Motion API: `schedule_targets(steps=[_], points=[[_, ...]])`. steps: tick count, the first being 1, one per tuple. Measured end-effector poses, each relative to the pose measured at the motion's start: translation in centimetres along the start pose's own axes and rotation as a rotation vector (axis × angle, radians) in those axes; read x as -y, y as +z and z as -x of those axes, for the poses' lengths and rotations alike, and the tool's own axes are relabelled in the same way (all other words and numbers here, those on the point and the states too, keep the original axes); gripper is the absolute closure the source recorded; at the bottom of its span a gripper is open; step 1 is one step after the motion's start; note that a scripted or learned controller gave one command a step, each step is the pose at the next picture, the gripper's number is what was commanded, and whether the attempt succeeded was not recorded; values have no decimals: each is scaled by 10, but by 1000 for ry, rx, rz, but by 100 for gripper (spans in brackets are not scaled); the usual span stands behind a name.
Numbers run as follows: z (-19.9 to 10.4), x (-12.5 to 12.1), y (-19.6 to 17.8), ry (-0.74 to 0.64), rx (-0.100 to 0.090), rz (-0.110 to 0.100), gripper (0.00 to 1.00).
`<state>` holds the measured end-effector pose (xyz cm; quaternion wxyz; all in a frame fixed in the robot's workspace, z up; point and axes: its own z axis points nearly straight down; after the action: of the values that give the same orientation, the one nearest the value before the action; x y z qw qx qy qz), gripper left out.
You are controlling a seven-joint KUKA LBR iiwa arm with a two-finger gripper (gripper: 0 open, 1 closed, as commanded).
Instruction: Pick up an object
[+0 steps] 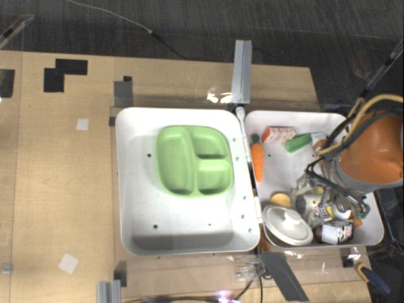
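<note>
The right bin [278, 172] holds several small objects: an orange carrot [257, 158], a red and white packet [279, 134], a green cylinder [298, 142], a yellowish ball [281, 200], a white round lid [287, 225] and a small can [334, 233]. My gripper [317, 205] reaches down into this bin's near right part, just right of the yellowish ball and above the can. Cables and the wrist hide its tip. The orange band of the arm [377, 150] hangs over the bin's right side.
A green divided plate [192, 160] lies in the left bin [129, 182]. A grey metal post [242, 71] stands at the back between the bins. Wooden bench surface [57, 188] stretches to the left.
</note>
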<state>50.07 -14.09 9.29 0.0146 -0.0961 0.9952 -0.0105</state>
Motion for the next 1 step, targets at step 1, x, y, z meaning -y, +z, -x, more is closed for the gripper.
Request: schedule_targets(steps=[1], points=[[1, -6, 0, -68, 2, -9, 0]])
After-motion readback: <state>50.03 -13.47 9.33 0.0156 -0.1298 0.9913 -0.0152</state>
